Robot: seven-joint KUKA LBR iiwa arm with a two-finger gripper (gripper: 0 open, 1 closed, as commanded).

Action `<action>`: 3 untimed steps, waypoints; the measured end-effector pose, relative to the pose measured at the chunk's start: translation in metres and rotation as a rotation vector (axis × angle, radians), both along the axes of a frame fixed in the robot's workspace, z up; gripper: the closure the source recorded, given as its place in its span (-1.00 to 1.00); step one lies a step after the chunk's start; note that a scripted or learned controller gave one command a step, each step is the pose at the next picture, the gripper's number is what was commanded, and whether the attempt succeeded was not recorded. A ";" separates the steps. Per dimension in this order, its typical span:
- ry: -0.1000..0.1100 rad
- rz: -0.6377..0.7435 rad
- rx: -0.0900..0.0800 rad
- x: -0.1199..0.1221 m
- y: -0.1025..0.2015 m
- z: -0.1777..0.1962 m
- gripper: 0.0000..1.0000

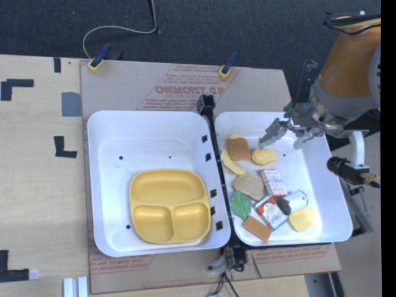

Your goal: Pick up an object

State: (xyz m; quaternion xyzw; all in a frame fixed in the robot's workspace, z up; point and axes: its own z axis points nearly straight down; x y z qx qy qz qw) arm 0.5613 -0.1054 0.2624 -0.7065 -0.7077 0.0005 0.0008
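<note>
A cluster of toy food items is seen in the right bin point(322, 166): a brown bread-like piece point(237, 148), a small yellow piece point(263, 157), a pale slice point(249, 185), a green leaf point(240, 204), a small red-and-white carton point(273, 182), a can point(296, 200) and a yellow round piece point(302, 219). The gripper point(286, 135) is held above the bin's far part, fingers spread apart with nothing between them, just beyond the small yellow piece. A yellow divided tray point(169, 205) is lodged in the left bin point(111, 141).
</note>
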 end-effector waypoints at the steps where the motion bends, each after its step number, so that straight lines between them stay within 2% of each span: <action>1: 0.005 0.003 0.000 0.059 0.030 -0.084 -1.00; 2: 0.004 -0.001 -0.002 0.087 0.010 -0.155 -1.00; 3: 0.000 -0.001 -0.001 0.087 -0.009 -0.179 -1.00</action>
